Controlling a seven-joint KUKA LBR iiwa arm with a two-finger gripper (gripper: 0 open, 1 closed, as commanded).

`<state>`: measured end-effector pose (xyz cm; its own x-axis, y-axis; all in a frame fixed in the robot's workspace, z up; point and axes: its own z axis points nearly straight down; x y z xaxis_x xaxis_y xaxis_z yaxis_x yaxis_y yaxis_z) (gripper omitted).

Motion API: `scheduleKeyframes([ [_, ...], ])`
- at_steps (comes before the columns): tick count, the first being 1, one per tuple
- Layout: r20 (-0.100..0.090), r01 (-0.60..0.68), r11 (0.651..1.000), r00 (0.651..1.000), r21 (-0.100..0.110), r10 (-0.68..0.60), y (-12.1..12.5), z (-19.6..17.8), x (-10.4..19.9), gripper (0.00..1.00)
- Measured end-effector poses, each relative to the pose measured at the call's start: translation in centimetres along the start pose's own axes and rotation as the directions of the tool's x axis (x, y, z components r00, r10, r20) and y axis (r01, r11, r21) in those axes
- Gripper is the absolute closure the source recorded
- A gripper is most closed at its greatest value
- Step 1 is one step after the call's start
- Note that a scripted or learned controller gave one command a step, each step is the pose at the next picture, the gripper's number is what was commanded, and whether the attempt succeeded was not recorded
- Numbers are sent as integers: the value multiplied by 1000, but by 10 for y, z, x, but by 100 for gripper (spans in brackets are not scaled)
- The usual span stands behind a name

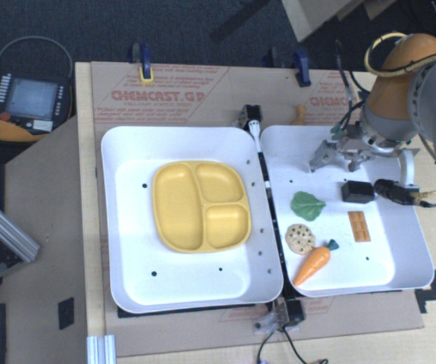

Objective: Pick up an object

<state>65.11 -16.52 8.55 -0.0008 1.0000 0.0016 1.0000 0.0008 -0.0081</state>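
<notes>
On the table, the left white plastic bin (119, 226) carries a yellow three-compartment plastic plate (201, 205). The right white bin (399, 268) holds, left of the arm, a green leaf-shaped toy (307, 205), a round speckled cookie (300, 238), an orange toy carrot (312, 264) and a flat brown wafer (359, 226). The grey metal claw (340, 156) hangs at that bin's far end, above and beyond the leaf, gripping nothing visible, though whether it is spread or closed cannot be told; judging by this, the pick is not yet made.
</notes>
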Motion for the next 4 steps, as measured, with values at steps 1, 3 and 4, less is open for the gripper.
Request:
scheduleKeyframes([
  [1,1,0,1000,1000,-5,0,0,1,0,0],
  [3,4,0,1000,1000,-15,0,-4,-72,4,100],
  [4,4,0,1000,1000,-15,0,3,-119,0,100],
])
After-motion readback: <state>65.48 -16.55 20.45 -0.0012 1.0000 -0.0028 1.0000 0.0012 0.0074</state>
